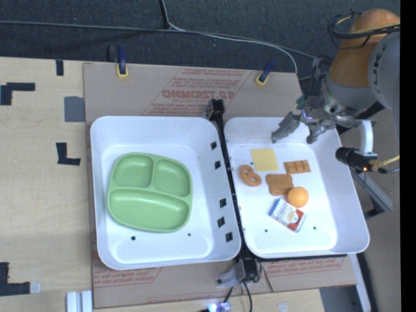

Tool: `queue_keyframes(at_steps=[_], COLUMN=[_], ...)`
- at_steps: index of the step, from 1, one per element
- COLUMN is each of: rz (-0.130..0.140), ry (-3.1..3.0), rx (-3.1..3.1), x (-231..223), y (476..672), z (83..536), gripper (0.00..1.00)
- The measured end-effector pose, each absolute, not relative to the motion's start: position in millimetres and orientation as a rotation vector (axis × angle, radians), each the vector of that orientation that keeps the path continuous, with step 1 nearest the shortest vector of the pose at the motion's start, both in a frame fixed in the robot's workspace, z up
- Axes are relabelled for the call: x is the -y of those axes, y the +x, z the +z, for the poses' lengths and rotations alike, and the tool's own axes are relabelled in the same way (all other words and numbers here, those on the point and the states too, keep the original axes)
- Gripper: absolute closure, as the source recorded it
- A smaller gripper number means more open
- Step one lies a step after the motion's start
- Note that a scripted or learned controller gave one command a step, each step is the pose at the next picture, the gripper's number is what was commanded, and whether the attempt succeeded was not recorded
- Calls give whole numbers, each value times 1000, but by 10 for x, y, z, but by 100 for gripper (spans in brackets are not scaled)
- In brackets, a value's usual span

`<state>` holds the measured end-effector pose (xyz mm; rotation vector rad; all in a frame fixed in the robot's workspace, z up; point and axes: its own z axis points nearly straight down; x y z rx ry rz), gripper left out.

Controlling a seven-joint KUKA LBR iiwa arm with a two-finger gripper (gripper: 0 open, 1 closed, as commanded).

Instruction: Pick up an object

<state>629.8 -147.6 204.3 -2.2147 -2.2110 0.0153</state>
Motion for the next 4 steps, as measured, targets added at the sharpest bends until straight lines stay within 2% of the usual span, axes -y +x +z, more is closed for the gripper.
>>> queue_keyframes(at_steps=[1,2,3,4], rz=[2,7,7,0], ry=[-2219,-2218,-2217,-2221], rx=[2223,2220,2220,2227], x=[1473,1564,1497,1490], y=[6328,6352,6296,6308], z=[2129,1565,1096,849], gripper=[0,0,0,0])
